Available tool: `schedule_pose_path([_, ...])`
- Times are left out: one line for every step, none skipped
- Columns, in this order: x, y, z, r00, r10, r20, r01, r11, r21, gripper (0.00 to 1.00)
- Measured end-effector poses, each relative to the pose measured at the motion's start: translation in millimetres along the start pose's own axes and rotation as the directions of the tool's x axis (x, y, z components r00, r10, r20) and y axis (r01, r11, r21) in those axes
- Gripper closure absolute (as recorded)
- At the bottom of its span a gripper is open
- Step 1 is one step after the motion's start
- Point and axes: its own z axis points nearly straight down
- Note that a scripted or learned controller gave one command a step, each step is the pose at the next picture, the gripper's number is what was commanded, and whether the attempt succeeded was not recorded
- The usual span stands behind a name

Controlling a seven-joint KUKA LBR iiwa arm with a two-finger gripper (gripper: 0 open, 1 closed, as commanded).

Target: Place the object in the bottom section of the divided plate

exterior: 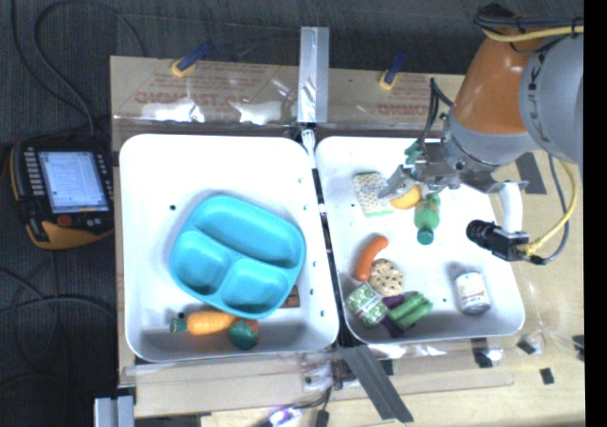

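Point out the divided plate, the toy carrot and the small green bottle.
divided plate (237, 254), camera view, on the ridge between its sections.
toy carrot (211, 323), camera view, middle of its orange body.
small green bottle (426, 221), camera view, middle of its body.

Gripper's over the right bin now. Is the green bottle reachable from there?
Probably yes. The gripper hovers in the right bin, just above the green bottle. A yellow banana-like piece sits close beside the bottle's top and may crowd a grasp.
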Motion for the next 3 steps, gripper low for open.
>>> schedule_pose_path([75.3,-16.7,27.5,0.999,-0.04,0.002,0.04,0.999,0.002,1.0])
schedule_pose_path([147.8,-76.8,14.8,0.998,-0.068,0.002,0.068,0.998,0.004,1.0])
schedule_pose_path([147.6,-76.8,14.7,0.998,-0.067,0.002,0.067,0.998,0.004,0.0])
